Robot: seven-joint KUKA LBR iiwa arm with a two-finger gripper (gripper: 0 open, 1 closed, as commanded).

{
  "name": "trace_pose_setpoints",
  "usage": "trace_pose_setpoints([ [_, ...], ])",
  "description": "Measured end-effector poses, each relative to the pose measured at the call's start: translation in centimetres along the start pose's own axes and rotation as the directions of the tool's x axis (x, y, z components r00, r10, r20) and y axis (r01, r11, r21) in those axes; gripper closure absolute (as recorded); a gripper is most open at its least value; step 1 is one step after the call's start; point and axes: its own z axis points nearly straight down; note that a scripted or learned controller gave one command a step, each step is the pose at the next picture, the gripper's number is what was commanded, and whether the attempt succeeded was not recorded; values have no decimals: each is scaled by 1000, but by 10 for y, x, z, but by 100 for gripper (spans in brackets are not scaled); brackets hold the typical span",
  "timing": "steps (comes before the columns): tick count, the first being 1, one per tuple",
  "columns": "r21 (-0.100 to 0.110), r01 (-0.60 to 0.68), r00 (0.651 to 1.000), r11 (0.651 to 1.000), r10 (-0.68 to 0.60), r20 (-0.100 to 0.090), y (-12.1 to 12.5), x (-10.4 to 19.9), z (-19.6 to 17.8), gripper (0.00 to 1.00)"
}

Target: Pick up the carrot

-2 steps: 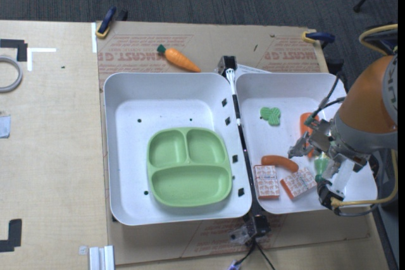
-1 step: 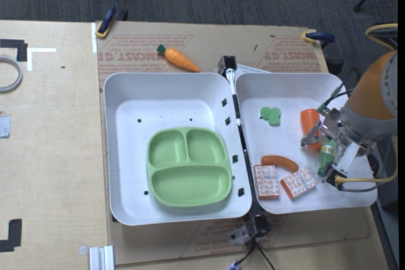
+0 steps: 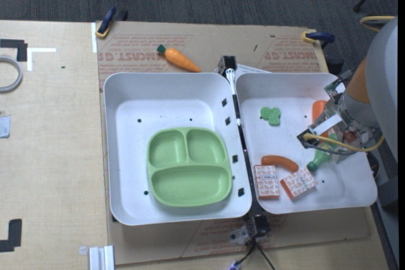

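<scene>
The hand (image 3: 321, 136) hangs low in the right white plastic bin (image 3: 288, 202), among clutter; whether it is apart or together I cannot tell, and nothing shows clamped in it. Just below it lies a green bottle-shaped toy (image 3: 318, 160), with a red-orange sausage (image 3: 279, 162) and two printed cartons (image 3: 266, 181) to its lower left. The orange plastic carrot with a green top (image 3: 178, 58) lies far up-left on the cardboard-covered bench (image 3: 190, 42), outside both bins — so lift clear first, cross over, then close across its thick middle.
</scene>
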Motion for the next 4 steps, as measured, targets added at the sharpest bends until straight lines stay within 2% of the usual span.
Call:
trace_pose_setpoints([
  [1,-1,367,930,930,-367,0,-16,69,0,0],
  [2,1,369,930,930,-369,3,-16,68,-9,100],
  [3,2,138,990,990,-138,1,-73,23,0,100],
  [4,1,265,964,964,-265,-1,-88,-48,-37,100],
])
